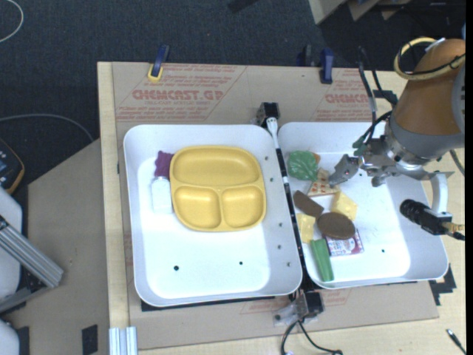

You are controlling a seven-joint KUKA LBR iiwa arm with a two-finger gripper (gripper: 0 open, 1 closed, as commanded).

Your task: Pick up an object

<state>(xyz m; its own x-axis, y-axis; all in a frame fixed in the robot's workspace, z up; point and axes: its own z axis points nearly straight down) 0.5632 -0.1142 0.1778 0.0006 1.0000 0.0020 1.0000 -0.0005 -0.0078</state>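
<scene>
The right bin (399, 261) holds a heap of small objects along its left side: a green leafy piece (301, 164), a brown spoon-like thing (325, 217), yellow pieces (344, 204), a green stick (321, 259) and a red-and-white packet (344, 246). My gripper (346, 170) hangs over the upper middle of this bin, just right of the green leafy piece and above the yellow pieces. Its grey fingers (341, 172) point left toward the heap. I see nothing between them.
The left bin (207, 272) holds a yellow divided plate (218, 187), with a purple object (162, 163) and a white object (160, 194) at the plate's left. The arm's orange and grey body (432, 95) covers the right bin's upper right corner. Clamps sit at the bench's far edge.
</scene>
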